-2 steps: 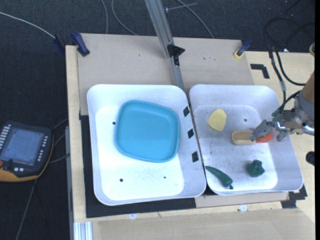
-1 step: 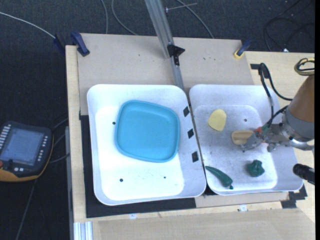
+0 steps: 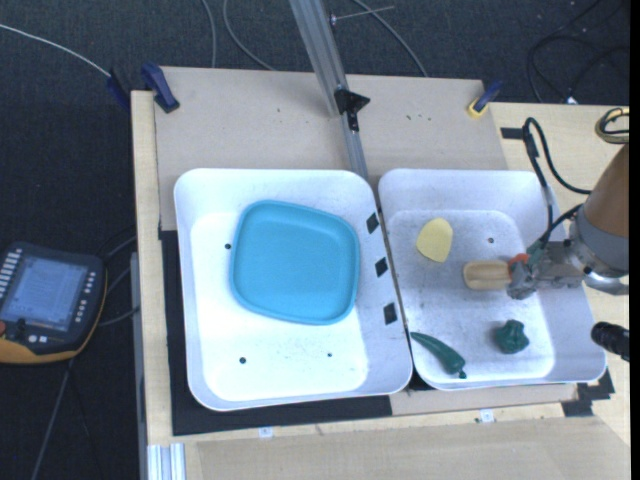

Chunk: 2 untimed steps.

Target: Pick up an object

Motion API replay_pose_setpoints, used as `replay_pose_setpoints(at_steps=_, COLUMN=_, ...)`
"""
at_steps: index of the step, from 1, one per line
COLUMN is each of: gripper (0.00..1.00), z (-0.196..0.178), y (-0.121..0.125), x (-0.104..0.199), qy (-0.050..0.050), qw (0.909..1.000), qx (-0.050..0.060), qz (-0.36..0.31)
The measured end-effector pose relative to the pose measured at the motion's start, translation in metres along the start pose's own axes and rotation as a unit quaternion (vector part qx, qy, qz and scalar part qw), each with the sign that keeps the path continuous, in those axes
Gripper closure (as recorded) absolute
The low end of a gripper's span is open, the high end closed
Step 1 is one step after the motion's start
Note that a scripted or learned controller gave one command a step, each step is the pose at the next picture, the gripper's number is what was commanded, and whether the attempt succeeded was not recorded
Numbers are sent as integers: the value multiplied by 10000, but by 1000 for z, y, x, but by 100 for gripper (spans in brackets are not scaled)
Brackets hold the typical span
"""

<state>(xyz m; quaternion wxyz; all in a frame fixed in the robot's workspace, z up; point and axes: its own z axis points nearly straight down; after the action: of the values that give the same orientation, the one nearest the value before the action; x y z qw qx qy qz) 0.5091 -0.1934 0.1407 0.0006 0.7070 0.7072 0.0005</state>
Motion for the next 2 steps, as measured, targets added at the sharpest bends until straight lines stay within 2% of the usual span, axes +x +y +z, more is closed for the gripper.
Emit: replay_pose_setpoints(at_steps=2, gripper=100, z=-115, y=1, x=4, qy=-6, qw=10000, qx=-18, qz=-1)
